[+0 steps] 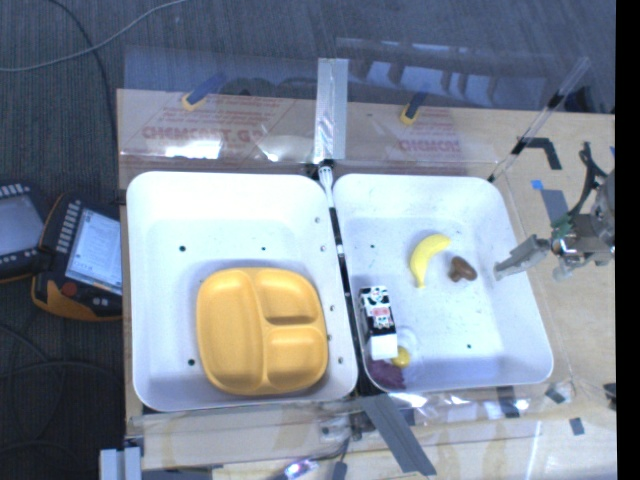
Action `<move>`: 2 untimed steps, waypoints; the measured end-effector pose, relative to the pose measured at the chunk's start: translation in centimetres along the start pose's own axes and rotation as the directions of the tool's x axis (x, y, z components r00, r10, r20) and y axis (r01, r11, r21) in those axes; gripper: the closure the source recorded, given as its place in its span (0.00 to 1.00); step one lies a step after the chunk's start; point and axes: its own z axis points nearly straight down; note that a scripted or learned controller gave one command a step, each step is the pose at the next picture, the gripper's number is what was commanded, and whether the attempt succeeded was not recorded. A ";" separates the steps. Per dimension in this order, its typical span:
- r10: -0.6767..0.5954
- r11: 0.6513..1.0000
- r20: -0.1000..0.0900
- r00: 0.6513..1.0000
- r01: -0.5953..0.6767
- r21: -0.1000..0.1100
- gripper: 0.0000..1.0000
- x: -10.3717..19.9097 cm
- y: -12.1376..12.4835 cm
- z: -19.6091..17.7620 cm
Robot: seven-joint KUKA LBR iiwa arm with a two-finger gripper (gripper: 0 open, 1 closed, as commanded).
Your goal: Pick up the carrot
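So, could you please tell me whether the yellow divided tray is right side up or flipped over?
Right side up: the yellow divided plastic tray lies flat in the left white bin, its three recessed compartments facing the camera.

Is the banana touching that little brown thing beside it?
Apart. The camera view shows a thin strip of white bin floor between the banana and the brown thing in the right bin.

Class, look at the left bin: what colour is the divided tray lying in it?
Yellow all over, seen in the camera view: the divided tray in the left bin.
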 end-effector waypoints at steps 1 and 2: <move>-0.006 1.000 -0.001 1.000 0.006 0.002 0.00 8.5 -0.6 12.1; -0.232 0.973 0.016 0.973 0.232 -0.013 0.00 9.8 -0.3 17.4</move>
